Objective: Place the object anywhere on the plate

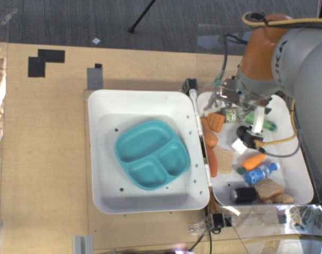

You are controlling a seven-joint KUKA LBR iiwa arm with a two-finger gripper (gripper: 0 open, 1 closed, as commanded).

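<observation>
A teal plate (pixel 150 153) with three compartments lies in the left white bin (pixel 100 142). The grey arm with its orange band reaches in from the right, and its gripper (pixel 228 103) hangs low over the far left part of the right bin (pixel 301 179). Just beneath and beside the gripper are an orange chunk (pixel 216 122) and a green bottle (pixel 256 121). The gripper's body hides what is directly under it.
The right bin also holds an orange sausage-like piece (pixel 210 138), a bread slice (pixel 223 160), a carrot (pixel 253 161), a blue bottle (pixel 260 173), a black block (pixel 244 194) and a brown lump (pixel 269 189). A black cable (pixel 267 153) loops over them.
</observation>
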